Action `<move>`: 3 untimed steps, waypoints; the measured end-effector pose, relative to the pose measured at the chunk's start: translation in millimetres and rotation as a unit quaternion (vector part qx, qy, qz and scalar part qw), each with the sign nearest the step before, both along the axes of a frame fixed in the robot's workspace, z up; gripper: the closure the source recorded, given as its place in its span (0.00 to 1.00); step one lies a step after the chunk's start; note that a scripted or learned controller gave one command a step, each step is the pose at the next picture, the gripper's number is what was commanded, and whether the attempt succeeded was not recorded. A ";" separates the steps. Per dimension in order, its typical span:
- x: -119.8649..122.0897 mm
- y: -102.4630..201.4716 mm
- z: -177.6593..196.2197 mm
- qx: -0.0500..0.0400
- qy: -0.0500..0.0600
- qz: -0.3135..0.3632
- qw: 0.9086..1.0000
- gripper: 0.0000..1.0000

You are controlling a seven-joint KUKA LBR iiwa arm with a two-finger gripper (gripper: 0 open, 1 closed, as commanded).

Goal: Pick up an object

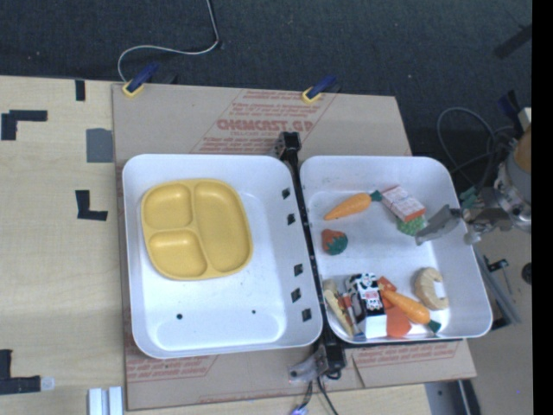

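The tool (429,228) hovers at the right bin's (449,180) edge; its state cannot be told. Next, it should descend onto the nearby box (403,203).

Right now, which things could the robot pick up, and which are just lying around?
For the job:
- gripper
- carrot
- small box
- red and green toy
- bagel
- pile of toys
- right bin

Just lying about:
- yellow plate
- left bin
- cardboard sheet
- two clamps
- white cable
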State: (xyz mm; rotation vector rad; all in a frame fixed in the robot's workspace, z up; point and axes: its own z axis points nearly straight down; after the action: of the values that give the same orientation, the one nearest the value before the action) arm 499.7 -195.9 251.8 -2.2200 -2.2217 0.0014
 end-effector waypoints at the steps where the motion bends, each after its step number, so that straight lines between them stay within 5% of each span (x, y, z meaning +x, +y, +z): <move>1: 87.3 -26.9 -86.1 0.000 0.001 0.000 1.000 0.00; 2: 124.9 -13.8 -159.1 -0.005 -0.008 0.000 1.000 0.00; 3: 167.6 47.5 -161.4 -0.005 0.005 0.002 1.000 0.00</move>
State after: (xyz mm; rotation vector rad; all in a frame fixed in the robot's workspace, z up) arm 667.3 -148.4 90.4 -2.2157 -2.2265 0.0249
